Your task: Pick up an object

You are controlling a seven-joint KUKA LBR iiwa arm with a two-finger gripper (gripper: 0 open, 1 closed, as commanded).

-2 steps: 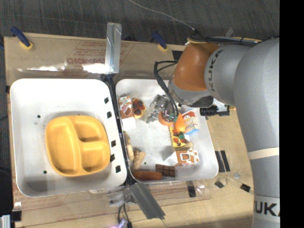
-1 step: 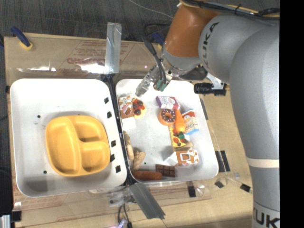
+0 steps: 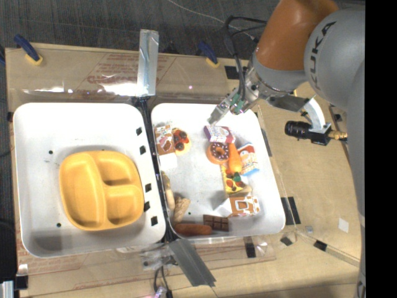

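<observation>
Cut off and unclear
The arm (image 3: 322, 36) runs off the top edge; the gripper (image 3: 221, 112) fingertips look too small to judge.

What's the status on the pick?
Hand above right bin's far edge, nothing held. Donut just below it, packed among other toy food. Yellow tray in left bin.

The one marking that can be read is the maker's name "KUKA", in dark capital letters running up the grey casing of the arm (image 3: 338, 48), just beside its orange band (image 3: 291, 27). The small packets (image 3: 245, 205) in the right bin (image 3: 198, 113) carry printed colours and pictures, but any lettering on them is too small to make out.
</observation>
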